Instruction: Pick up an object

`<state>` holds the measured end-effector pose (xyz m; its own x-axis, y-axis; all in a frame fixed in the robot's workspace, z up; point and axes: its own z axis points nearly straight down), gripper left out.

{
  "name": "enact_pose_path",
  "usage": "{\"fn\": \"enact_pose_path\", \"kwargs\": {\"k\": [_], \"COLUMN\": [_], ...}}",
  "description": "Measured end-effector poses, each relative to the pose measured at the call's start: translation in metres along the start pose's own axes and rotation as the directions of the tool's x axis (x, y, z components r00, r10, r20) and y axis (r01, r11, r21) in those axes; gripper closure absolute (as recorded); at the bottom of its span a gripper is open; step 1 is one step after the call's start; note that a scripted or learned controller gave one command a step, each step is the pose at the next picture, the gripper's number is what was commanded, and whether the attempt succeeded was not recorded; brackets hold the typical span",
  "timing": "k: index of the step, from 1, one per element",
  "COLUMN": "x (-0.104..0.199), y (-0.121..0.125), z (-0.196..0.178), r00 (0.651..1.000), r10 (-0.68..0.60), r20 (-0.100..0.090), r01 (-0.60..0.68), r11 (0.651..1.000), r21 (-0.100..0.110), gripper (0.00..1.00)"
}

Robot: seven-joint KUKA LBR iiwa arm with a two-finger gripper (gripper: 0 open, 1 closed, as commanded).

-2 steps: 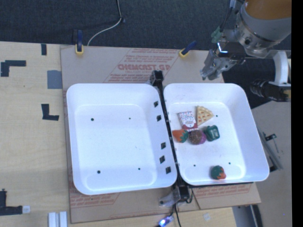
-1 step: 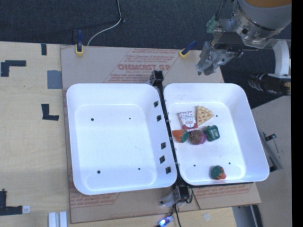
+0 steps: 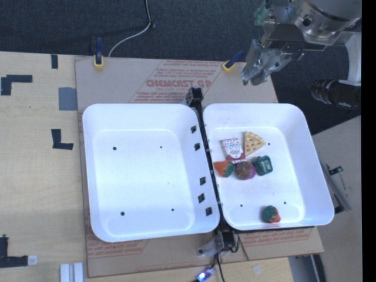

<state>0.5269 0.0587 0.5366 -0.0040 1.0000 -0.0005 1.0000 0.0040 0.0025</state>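
Observation:
The right bin (image 3: 294, 122) holds several small toys. A red and white packet (image 3: 232, 147) lies beside a tan waffle-like wedge (image 3: 253, 141). Just below them sit an orange piece (image 3: 222, 168), a dark purple round piece (image 3: 244, 170) and a green block (image 3: 262, 165). A green and red piece (image 3: 270, 214) lies alone near the front wall. My gripper (image 3: 257, 71) hangs well above the bench, beyond the far rim of the right bin, with nothing visible between its fingers.
The left bin (image 3: 141, 169) lies beside the right one, joined along a black clipped seam (image 3: 202, 157). Both rest on a cardboard sheet (image 3: 170, 81). A yellow clamp (image 3: 98, 60) and a white cable (image 3: 132, 37) lie at the back.

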Motion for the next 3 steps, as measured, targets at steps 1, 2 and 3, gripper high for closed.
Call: {"fn": "enact_pose_path", "kwargs": {"k": [1,2,3], "x": [0.064,0.109,0.134], "y": [-0.006,-0.014,-0.043], "z": [0.004,0.004,0.003], "r00": [1.0,1.0,1.0], "r10": [-0.003,-0.001,0.0], "r20": [0.0,0.0,0.001], "r01": [0.003,0.001,0.0], "r11": [1.0,1.0,1.0], "r21": [0.007,0.006,0.008], "gripper": [1.0,1.0,1.0]}}
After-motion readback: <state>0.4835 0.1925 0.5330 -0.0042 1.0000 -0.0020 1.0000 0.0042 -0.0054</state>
